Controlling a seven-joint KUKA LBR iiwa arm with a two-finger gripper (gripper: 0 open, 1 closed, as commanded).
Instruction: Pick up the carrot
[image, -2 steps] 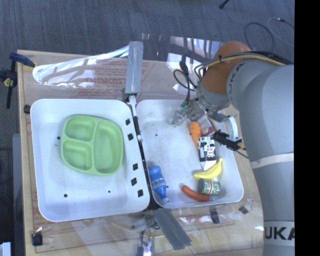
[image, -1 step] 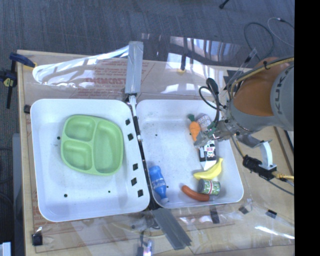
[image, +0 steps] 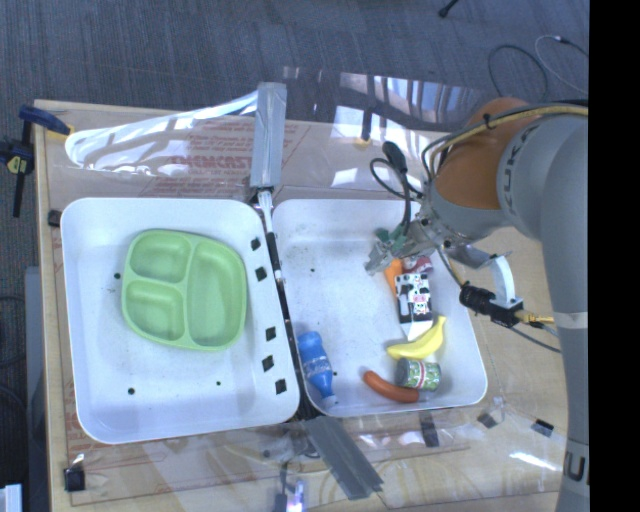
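carrot (image: 394, 272) long axis near-vertical, mostly hidden | pincer (image: 392, 250) over it; grip state unclear

Plate (image: 185, 290) in left bin (image: 90, 400)

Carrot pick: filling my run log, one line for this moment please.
carrot: right bin, under gripper | lifted: no | green plate: left bin

The bench (image: 60, 160) is covered with clear plastic sheeting (image: 170, 140). Two white bins are set on it side by side: left bin (image: 90, 400), right bin (image: 340, 230).
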